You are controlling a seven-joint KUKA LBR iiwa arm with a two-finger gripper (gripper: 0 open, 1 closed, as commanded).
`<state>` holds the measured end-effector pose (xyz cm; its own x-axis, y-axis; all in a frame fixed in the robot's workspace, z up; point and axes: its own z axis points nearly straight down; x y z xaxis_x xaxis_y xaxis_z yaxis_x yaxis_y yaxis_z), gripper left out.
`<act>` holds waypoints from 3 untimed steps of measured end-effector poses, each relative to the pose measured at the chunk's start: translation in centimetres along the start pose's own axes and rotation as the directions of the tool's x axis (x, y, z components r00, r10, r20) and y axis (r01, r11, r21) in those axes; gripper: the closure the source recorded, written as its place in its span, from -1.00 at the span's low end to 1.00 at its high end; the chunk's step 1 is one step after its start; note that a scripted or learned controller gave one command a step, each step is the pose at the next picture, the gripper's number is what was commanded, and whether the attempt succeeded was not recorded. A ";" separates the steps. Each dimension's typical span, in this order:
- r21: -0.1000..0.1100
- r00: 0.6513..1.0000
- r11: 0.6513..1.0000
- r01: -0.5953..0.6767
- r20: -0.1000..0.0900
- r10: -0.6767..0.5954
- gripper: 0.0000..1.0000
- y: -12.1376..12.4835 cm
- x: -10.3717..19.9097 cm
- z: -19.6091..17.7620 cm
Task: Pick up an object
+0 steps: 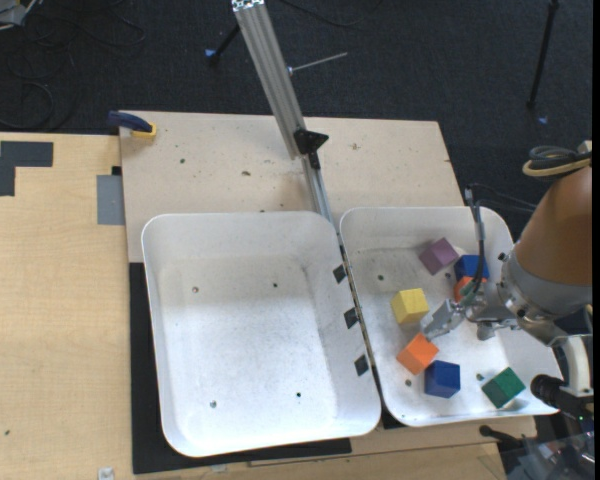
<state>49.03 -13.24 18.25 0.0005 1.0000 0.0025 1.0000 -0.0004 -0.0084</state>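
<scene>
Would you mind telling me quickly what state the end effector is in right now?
End effector: cannot be told; it sits low in the right bin, near the yellow block and orange block.

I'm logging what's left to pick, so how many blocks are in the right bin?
6 visible: purple block at the back, blue block beside it, yellow block in the middle, orange block, dark blue block and green block along the front. The arm may hide more.
</scene>
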 end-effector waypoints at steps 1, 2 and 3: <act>-0.006 1.000 1.000 0.000 -0.003 0.000 -1.00 0.3 0.5 6.0; -0.024 1.000 1.000 0.004 0.002 -0.004 -1.00 0.8 0.4 6.2; -0.024 1.000 1.000 -0.005 0.003 0.005 1.00 0.8 0.1 5.3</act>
<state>49.76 -13.17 12.95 0.0058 1.0000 -0.0005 0.9999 -0.0058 0.0156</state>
